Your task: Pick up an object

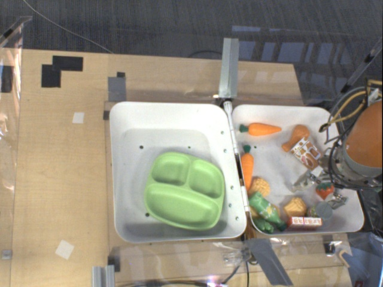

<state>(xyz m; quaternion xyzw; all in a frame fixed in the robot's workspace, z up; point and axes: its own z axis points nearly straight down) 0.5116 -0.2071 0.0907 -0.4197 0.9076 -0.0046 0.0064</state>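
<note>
Left of the divider (230, 137): a green plate (184, 190) (three compartments) lying in the left bin (125, 160). Right of the divider, in the right bin (347, 223): one carrot (262, 130) near the far wall, another carrot (246, 170) close beside the divider, a green packet (266, 211) toward the near corner. Farther right: the gripper (315, 179) low among the toys, with no telling if anything is grasped.
</note>
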